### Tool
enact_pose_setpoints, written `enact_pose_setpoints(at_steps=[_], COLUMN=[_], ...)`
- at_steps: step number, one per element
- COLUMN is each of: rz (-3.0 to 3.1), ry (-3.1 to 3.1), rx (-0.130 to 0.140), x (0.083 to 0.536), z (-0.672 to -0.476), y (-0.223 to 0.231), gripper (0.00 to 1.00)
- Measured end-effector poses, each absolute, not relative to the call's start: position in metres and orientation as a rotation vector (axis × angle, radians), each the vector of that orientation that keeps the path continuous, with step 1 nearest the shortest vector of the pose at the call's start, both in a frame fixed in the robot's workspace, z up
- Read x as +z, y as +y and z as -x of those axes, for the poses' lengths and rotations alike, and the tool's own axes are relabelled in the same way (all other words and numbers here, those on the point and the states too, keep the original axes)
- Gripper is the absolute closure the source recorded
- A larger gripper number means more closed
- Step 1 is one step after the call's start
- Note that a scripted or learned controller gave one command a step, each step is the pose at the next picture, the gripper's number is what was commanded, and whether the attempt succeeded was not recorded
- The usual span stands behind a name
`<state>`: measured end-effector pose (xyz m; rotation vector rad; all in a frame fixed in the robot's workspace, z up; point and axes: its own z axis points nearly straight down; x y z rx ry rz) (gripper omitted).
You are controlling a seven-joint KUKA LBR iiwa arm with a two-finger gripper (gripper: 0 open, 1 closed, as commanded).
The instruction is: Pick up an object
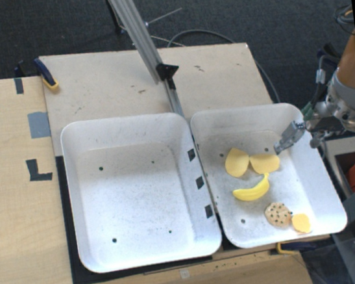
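Note:
The right bin [245,113] holds several small items. Two pale yellow rounded pieces [237,162] [265,163] lie side by side near its middle. Just below them lies a yellow banana [252,190]. A speckled cookie [277,214] and a small orange-yellow disc [301,222] sit at the bin's front right corner. My gripper [289,137] hangs over the bin's right side, slanting down to the left. Its tip is just right of and above the right-hand yellow piece, and nothing is seen held in it.
The left bin [122,123] stands beside the right one, with a black divider strip [199,181] between them. A metal pole [140,38] slants up from the back of the bins. A blue and yellow clamp [45,73] lies at the back left.

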<state>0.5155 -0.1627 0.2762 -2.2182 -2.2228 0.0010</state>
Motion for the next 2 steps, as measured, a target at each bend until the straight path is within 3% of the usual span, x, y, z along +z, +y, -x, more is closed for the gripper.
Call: enact_pose_setpoints(at_steps=[1,2], rz=[2.219,2.216], ry=[-2.223,-2.218], rx=[0.001,0.007], x=[0.276,0.212], z=[-0.515,-0.518], y=[-0.163,-0.161], gripper=[0.0,0.0])
